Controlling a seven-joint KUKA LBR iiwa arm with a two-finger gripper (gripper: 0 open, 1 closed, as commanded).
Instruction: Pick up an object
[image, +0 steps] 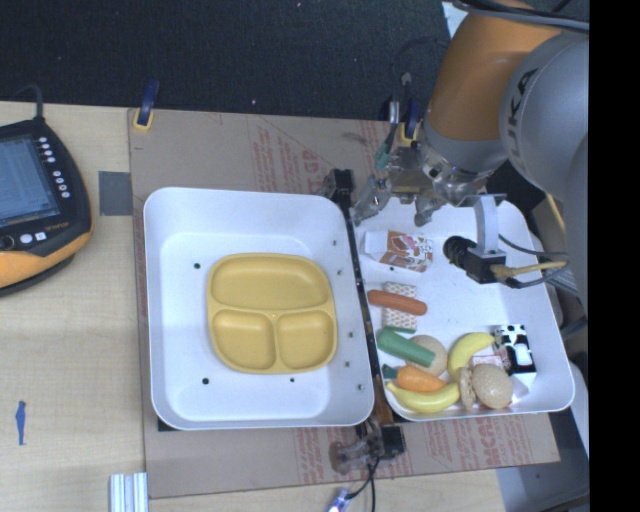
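Note:
My gripper (395, 208) hangs over the far left corner of the right bin (553, 385), its two fingers spread apart with nothing between them. Just in front of it lies a small white packet with a brown picture (405, 250). Further forward in the same bin are a red sausage (397, 301), a checked wafer (398, 320), a green cucumber (404, 346), an orange carrot (420, 379), two yellow bananas (425, 400) (470, 350), a tan bread roll (490, 385) and a black-and-white block (515, 348).
The left bin (175, 300) holds a yellow divided plate (272, 310). A handheld control pendant (35, 200) lies on the bench at the far left. The grey and orange arm (500, 80) rises over the right bin's far side.

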